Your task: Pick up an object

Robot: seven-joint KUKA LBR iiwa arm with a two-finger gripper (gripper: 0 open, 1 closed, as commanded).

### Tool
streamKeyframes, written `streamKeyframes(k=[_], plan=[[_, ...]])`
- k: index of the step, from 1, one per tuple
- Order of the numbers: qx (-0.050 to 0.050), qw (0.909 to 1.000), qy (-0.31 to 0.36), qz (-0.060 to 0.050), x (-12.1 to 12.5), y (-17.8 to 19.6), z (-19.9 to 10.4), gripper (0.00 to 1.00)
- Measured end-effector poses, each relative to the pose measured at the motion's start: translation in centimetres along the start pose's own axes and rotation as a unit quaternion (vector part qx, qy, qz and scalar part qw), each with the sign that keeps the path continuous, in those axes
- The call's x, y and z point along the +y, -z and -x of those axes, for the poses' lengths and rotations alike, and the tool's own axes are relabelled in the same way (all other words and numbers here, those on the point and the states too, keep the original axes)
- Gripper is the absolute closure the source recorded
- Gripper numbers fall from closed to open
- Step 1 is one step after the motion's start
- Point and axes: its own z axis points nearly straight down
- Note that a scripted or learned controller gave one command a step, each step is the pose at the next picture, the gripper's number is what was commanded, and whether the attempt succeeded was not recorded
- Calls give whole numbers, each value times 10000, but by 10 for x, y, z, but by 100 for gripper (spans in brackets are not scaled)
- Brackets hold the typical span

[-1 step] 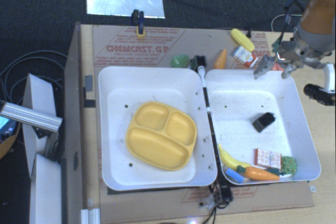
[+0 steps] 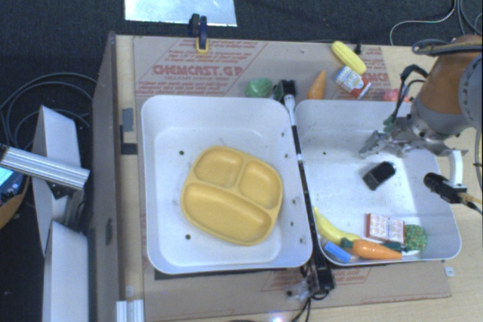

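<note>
My gripper (image 2: 379, 146) hangs over the upper middle of the right bin (image 2: 332, 162), its metal fingers spread open with nothing between them. A small black block (image 2: 379, 174) lies on the bin floor just below it, apart from the fingers. Along the bin's front edge lie a banana (image 2: 330, 226), an orange carrot (image 2: 375, 249), a small blue piece (image 2: 337, 253), a red-and-white box (image 2: 385, 226) and a green item (image 2: 414, 237).
The left bin (image 2: 162, 162) holds a yellow divided plate (image 2: 232, 194). Behind the bins on the cardboard lie a green item (image 2: 259, 87), a black brush (image 2: 287, 91), an orange cone (image 2: 317, 85), a yellow piece (image 2: 348, 56) and a small carton (image 2: 352, 79).
</note>
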Motion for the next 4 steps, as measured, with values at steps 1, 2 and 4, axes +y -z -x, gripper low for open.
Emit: streamKeyframes(k=[1,2,4], plan=[[-8,10000,31,32,3,8,-3,0],[-8,10000,31,32,3,8,-3,0],[6,10000,24,2,-47,7,-32,0]])
